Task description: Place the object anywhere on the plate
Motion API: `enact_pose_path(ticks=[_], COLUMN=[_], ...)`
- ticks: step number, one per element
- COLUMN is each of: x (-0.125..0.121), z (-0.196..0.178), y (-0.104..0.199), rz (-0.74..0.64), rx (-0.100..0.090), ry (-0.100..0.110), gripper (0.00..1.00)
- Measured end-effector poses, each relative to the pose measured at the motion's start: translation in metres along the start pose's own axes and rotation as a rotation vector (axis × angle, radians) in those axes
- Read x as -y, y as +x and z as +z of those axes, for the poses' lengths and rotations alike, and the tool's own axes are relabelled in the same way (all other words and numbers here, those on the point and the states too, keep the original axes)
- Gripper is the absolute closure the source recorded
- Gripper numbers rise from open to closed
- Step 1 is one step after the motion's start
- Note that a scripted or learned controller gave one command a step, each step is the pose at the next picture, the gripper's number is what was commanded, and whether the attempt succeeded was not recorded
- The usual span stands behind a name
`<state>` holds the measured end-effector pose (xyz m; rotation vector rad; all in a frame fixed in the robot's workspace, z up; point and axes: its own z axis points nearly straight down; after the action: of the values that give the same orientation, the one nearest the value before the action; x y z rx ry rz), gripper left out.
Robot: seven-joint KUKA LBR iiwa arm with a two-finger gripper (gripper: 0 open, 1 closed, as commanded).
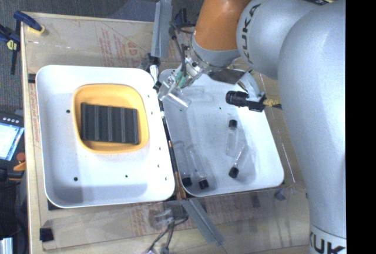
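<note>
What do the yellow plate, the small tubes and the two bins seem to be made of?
Yellow plate: probably plastic, with a matt, even colour and rounded rim; a dark ribbed insert sits in it.
Small tubes: clear plastic or glass, see-through with black caps.
Bins: likely white plastic, smooth with a faint sheen.

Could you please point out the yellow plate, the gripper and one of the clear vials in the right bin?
Yellow plate (110,94): camera view, upper rim.
Gripper (170,91): camera view, between the fingertips.
Clear vial (231,136): camera view, mid-body.
</note>
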<state>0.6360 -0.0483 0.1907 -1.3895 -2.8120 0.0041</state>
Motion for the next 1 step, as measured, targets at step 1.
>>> enact_pose_path(ticks=[1], x=[0.0101], z=[-0.0006], y=[0.0401], rz=[-0.286], rx=[0.001], ry=[-0.001], gripper=[1.0])
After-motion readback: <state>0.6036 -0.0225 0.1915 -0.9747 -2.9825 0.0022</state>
